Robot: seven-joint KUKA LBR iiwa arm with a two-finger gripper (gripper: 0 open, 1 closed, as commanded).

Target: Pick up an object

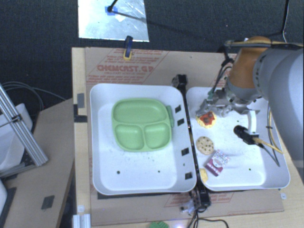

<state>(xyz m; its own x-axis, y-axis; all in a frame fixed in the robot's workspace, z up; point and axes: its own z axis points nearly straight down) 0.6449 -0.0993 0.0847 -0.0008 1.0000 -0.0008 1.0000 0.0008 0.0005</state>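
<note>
The red toy [207,120], red with yellow and orange patches, lies in the right bin [247,175], toward the bin's 10 o'clock corner. The gripper [209,107] sits just at the toy's 12 o'clock, right over its upper edge. From this slant I cannot tell whether the gripper is apart or together, or whether it touches the toy.

At the toy's 6 o'clock, a little apart, a round cookie [204,145] lies flat on the bin floor. At the cookie's 5 o'clock is a small pink and white packet [217,162], tilted. At the packet's 7 o'clock a small yellow piece [203,175] sits against the bin's wall at its 7 o'clock corner.

The arm [280,80] comes in from 3 o'clock and bends down over the bin's 12 o'clock side, its orange band [242,65] above the wrist.

The left bin [137,175] stands just beside the right one, at its 9 o'clock. A green plate [141,124] with three compartments rests in it, near the middle and slightly toward 12 o'clock.

Both bins rest on a cardboard sheet [128,65] with red print, spread over the worktop [78,75]. A yellow and blue clamp [128,46] grips the cardboard's 12 o'clock edge. Beyond it, on the dark floor, lies a shiny sheet [114,18].
</note>
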